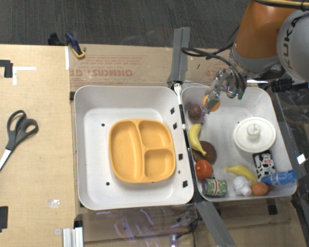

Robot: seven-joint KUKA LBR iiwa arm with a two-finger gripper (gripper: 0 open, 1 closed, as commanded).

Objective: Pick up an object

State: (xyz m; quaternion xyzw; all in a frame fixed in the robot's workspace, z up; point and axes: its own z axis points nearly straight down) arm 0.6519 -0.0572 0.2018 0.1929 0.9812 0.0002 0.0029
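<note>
The grey-and-orange arm's two-finger gripper (pixel 214 100) hangs over the far end of the right white bin (pixel 276 112), jaws closed narrowly on a small orange object (pixel 212 105) — seemingly lifted clear of the floor. The pick looks essentially done — only carrying away remains.

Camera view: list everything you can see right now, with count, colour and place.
Bins: 2, white, side by side.
Divided plate: 1, yellow, left bin.
Bananas: 2, yellow, right bin.
Lid: 1, white, right bin.
Tomato: 1, red, right bin, near edge.
Can: 1, green label, right bin, near edge.
Scissors: 1, black, bench at left.
Pincer: 1, over right bin's far end, something orange at its tip; hold unclear.
</note>
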